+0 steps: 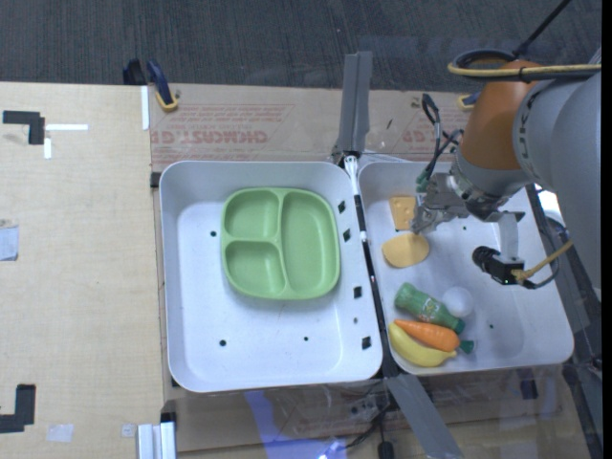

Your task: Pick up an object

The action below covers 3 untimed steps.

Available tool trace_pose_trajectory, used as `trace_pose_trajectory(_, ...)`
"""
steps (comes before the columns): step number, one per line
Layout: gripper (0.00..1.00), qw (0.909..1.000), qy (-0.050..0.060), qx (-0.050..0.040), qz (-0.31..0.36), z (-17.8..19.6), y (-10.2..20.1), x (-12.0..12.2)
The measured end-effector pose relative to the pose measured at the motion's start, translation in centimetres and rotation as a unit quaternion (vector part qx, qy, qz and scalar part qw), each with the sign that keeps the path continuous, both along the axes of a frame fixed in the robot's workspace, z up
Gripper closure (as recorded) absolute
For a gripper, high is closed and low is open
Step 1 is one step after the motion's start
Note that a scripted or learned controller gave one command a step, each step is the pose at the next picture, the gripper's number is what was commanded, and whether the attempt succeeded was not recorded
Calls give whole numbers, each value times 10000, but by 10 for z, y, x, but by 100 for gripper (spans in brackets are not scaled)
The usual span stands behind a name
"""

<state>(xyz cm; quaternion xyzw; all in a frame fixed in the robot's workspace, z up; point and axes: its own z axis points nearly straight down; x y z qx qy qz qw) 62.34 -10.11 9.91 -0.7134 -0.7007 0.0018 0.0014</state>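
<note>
A: Arm's pose?

B: Grey arm [564, 122] comes in from the right and bends down over the right bin [535, 338]. Orange band [492, 127] sits just above the wrist. Cables loop around the wrist, and a black fitting hangs off its near side.

A: And the gripper?

B: The gripper [421, 220] is low in the far left part of the right bin, tip pointing down and to the left. It sits right over a yellow-orange square piece [402, 210] and just above a flat, rounded yellow item [406, 250]. From here I cannot tell whether it touches either one.

A: Open or shut?

B: Cannot tell. The wrist and cables cover the tip. Nothing visibly held.

A: What else is in that bin?

B: Near the front left corner there is a cluster: a green bottle-shaped object [421, 303] lying on its side, a small white ball [458, 302] just beside it, a carrot [428, 333] in front of those, and a yellow banana [418, 348] touching the carrot along the front wall.

A: Left bin?

B: The left bin [191, 352] holds a pale green divided plate [281, 243] with three compartments, lying flat near the middle, well apart from the gripper.
</note>
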Motion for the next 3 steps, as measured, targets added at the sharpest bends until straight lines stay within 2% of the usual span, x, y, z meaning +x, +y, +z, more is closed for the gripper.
trace_pose_trajectory(1,0,10000,0,0,-3,0,0,0)
trace_pose_trajectory(2,0,9985,-12,1,540,-8,5,2)
trace_pose_trajectory(3,0,9989,-16,-3,474,92,36,12)
